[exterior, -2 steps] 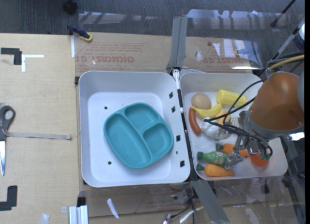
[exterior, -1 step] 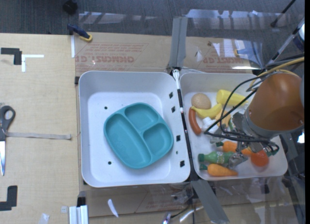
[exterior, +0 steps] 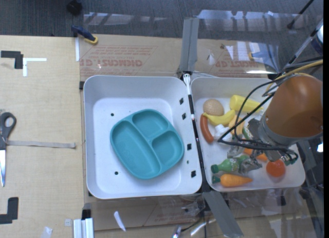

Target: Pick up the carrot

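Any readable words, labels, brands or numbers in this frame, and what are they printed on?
Red lettering on the cardboard sheet behind the left bin: appears mirrored or upside down, not legible.
Red print on the cardboard behind the right bin: too blurred to read.
Nothing else carries text.

Tan bench [exterior: 41, 119], grey carpet [exterior: 154, 0], scissors [exterior: 5, 129]

Looked like smooth, slightly glossy plastic: carrot [exterior: 235, 180], teal divided plate [exterior: 147, 143], both white bins [exterior: 91, 129]. Seemed matt and wood-like across the bench top [exterior: 38, 108] at left. Shone glossy orange on the arm's band [exterior: 294, 106]. Gleamed like metal on the scissors [exterior: 4, 144], far left.
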`<state>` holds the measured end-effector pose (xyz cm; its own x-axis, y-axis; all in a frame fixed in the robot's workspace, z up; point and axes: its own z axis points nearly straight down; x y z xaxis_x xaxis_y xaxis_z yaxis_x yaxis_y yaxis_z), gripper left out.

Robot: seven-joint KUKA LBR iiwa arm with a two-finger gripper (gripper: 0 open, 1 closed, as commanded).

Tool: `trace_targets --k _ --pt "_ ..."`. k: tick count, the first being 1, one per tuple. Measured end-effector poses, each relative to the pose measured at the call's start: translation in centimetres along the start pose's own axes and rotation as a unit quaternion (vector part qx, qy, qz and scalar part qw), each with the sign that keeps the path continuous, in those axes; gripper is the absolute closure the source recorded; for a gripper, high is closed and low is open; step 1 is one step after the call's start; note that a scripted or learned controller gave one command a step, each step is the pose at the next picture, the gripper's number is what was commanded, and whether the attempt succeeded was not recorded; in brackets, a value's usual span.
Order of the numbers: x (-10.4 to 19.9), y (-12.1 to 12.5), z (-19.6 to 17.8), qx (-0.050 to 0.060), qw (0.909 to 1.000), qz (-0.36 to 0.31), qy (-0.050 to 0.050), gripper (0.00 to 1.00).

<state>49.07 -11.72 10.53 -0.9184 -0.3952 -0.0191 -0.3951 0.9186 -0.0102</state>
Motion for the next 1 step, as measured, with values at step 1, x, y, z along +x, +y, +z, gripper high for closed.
trace_targets --k 1 --pt "-0.31 -0.04 -0.96 0.001 1.0 -0.001 -0.003 1.0"
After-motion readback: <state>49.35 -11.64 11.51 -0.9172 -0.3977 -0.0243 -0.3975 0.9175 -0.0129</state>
